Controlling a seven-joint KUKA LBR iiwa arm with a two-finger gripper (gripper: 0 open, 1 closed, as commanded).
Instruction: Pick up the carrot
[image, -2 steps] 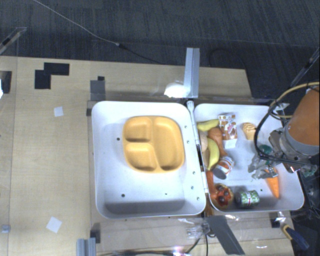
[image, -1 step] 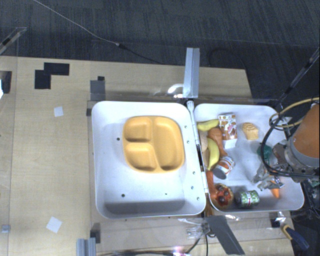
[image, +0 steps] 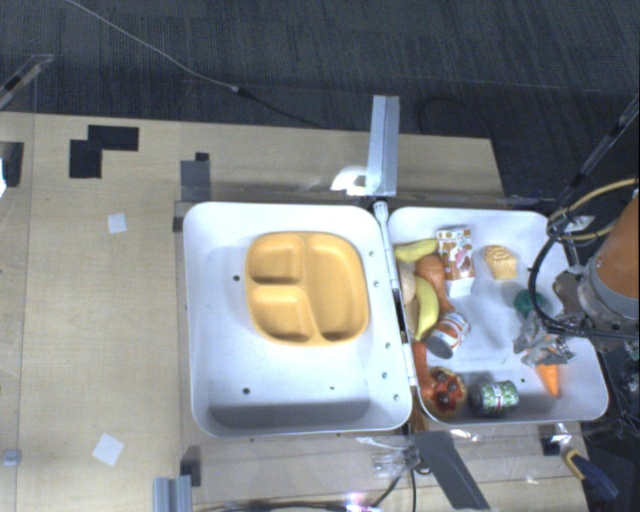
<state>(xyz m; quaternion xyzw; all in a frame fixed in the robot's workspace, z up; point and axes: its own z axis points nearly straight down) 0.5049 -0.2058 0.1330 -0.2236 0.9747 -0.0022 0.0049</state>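
The carrot (image: 549, 379) is a short bright-orange cone lying in the right bin (image: 590, 405), near its front right corner, with its tip pointing toward the front. My gripper (image: 543, 349) hangs at the carrot's thick end, directly above it and touching or nearly touching it. The arm comes in from the right edge. Cables and the wrist hide the gripper's tip, and I cannot tell whether the carrot is between the jaws.
The right bin also holds a green can (image: 495, 397), a red-brown item (image: 443, 390), a tipped can (image: 450, 333), two bananas (image: 426, 306), an orange-brown vegetable (image: 432, 270), a small carton (image: 455, 251), a yellowish lump (image: 501, 262) and a green piece (image: 523, 299). A yellow divided plate (image: 305, 288) lies in the left bin (image: 215, 400).
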